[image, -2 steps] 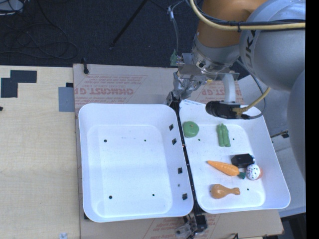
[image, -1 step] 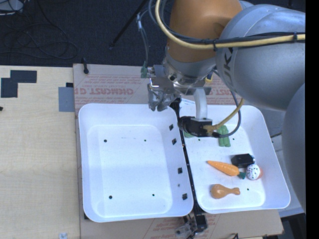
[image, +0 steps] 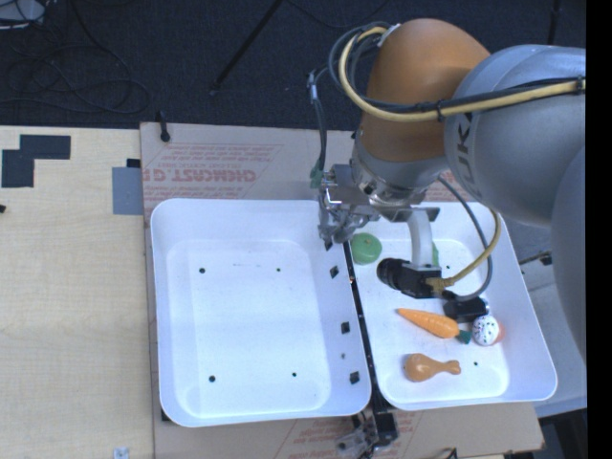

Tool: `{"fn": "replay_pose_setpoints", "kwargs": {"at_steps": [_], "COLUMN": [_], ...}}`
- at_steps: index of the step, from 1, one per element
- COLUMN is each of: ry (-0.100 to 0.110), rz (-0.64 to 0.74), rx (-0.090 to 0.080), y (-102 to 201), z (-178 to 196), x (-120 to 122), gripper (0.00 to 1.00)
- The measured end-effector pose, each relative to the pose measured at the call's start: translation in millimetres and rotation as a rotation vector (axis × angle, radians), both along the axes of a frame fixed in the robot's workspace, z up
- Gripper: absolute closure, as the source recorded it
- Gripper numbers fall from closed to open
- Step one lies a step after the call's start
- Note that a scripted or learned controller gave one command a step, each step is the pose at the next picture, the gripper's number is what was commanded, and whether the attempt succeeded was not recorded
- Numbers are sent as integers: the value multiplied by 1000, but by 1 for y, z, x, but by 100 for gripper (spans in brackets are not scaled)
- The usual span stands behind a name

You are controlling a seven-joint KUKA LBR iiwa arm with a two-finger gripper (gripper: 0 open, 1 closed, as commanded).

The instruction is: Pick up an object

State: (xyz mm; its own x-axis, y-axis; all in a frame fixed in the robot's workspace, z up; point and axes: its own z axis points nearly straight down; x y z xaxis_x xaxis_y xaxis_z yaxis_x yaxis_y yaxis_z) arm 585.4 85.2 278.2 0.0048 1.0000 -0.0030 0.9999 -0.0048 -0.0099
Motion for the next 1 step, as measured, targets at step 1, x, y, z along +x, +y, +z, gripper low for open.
{"fn": "replay_pose_setpoints", "kwargs": {"at_steps": [1], "ry": [6], "rz": [2], "rx": [2], "y": [-18], "z": [-74], "x": [-66], "gripper": [100]}}
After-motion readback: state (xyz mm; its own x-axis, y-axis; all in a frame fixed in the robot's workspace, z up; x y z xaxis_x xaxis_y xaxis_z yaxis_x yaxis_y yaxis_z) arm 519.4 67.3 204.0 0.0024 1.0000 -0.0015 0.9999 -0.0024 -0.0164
